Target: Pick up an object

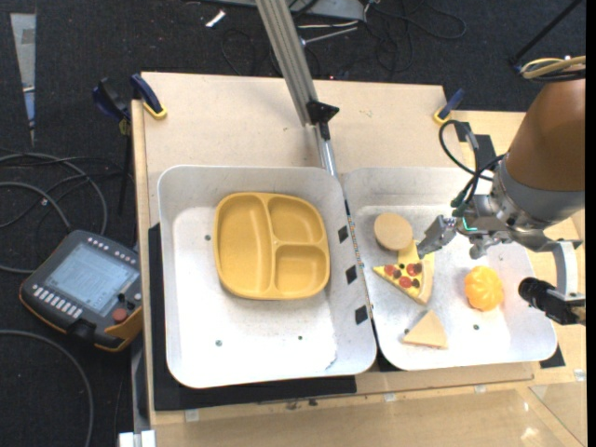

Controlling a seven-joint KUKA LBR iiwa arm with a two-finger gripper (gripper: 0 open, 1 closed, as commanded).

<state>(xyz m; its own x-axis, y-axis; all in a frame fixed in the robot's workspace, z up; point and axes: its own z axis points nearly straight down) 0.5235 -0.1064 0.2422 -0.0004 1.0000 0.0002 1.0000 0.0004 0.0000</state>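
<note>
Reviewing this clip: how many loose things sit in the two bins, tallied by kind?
Divided yellow tray, left bin: 1
Round tan cookie-like piece, right bin: 1
Pizza slice: 1
Plain tan wedge: 1
Orange-yellow round toy: 1
Total: 5
The gripper hangs by the round piece.

You get even, bright overhead light with soft, short shadows; the white bins (186, 277) glare slightly, washing out their rims. Toward 9 and 12 o'clock the dark floor (65, 110) loses detail, and focus is mildly soft throughout.
</note>
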